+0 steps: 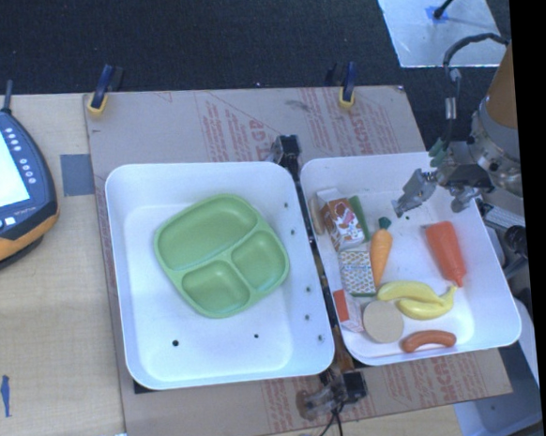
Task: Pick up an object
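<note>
The right bin holds several toy foods: a small orange carrot, a larger orange-red carrot, a yellow banana, a sausage, a round beige disc, and flat food packets. My gripper hangs over the upper right part of this bin, above the larger carrot. Its two fingers stand spread apart with nothing between them.
The left bin holds a green divided plate. A teach pendant lies on the bench at far left. Clamps hold the board at the back edge. The arm's body fills the space right of the right bin.
</note>
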